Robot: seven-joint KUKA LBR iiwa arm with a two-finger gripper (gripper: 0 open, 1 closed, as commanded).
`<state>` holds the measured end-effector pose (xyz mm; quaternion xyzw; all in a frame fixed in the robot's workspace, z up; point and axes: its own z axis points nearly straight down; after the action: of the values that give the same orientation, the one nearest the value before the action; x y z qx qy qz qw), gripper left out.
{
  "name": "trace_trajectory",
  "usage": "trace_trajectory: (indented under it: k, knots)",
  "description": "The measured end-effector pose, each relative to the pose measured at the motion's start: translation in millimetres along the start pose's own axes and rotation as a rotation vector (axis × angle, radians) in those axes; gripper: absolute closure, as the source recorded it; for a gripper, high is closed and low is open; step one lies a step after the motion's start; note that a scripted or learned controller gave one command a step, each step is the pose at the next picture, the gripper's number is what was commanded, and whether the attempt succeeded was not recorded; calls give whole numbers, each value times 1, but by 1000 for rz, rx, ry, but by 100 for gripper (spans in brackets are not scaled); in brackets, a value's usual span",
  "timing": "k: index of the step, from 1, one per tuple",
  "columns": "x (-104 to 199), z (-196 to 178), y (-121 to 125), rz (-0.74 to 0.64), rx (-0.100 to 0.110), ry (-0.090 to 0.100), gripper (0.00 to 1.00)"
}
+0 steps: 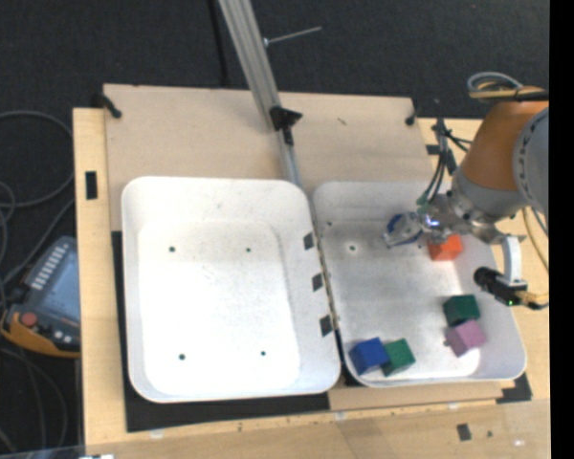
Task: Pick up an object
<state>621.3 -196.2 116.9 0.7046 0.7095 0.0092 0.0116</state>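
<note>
My gripper [403, 230] hangs over the upper middle of the right bin [364, 285], reaching in from the right. A small blue thing shows at its tip, too blurred to tell apart from the fingers. An orange block [446, 248] lies just right of the tip, partly under the wrist. Lower in the same bin lie a dark green block [461, 309], a pink block [466, 337], a blue block [367, 354] and a second green block [399, 355].
The left bin [220, 285] lies beside the right one, separated by a rim with black clips. A slanted metal post [258, 65] rises behind the bins. Cables and a teach pendant [48, 295] sit off the bench to the left.
</note>
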Motion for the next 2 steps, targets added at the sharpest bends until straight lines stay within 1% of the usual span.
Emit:
trace_trajectory:
  k: [2]
  knots:
    - [0, 0, 1, 0, 0, 0, 0]
